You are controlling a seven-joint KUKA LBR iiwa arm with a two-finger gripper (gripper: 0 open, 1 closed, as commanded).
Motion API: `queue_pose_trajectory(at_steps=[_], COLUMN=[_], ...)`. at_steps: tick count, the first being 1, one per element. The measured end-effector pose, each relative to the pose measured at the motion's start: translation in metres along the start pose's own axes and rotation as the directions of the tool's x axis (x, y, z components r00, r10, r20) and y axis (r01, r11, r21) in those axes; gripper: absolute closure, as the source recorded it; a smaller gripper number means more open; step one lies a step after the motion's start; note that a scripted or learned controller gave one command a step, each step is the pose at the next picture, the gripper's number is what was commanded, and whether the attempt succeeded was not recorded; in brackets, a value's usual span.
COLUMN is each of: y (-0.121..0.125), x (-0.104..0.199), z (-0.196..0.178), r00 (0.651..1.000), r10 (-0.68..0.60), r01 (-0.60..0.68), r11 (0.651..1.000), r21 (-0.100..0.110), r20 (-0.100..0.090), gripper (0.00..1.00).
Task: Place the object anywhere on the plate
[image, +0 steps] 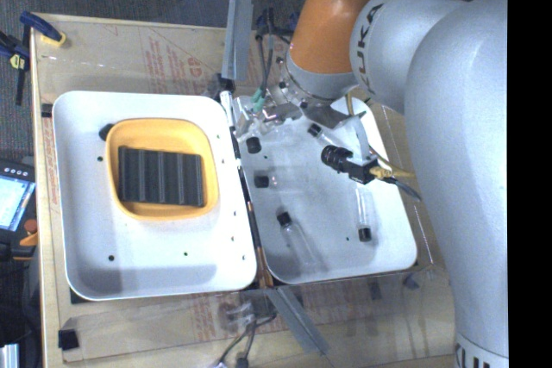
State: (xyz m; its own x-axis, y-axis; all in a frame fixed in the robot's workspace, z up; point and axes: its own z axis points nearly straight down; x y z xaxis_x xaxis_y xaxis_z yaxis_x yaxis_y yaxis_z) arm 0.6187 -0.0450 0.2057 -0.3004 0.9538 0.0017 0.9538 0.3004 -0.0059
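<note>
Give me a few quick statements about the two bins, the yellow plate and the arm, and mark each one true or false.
1. The yellow plate sits in the left bin. True.
2. The plate carries a dark ribbed insert. True.
3. The gripper is above the plate. False: it is at the far left corner of the right bin.
4. The right bin holds several small clear tubes with dark caps. True.
5. A tube lies on the plate. False: the plate bears just its insert.
</note>
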Motion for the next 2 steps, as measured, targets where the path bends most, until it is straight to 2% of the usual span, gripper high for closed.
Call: queue_pose_trajectory(at_steps=[1,2], y=[-0.0104,-0.0104], x=[0.0226,0.0224], z=[0.0152,0.0150], r00=[0.987,0.987], r10=[-0.159,-0.159], r01=[0.159,0.159], r11=[0.987,0.987], r21=[0.000,-0.001], r20=[0.000,0.001], gripper=[1.00,0.00])
